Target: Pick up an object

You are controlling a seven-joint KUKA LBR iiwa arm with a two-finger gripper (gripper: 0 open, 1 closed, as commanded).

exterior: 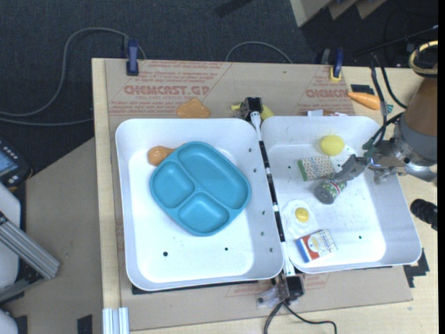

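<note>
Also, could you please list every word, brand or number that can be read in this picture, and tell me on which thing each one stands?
"CHEMCAST GP": red print on the brown sheet under the bins, left part.
"CHEMCAST": the same red print again on the sheet's right part, cut off by the right bin.
Smaller red lines above each: too blurred to read.
Red and white packet: print too small to read.
Patterned packet: nothing readable.
</note>
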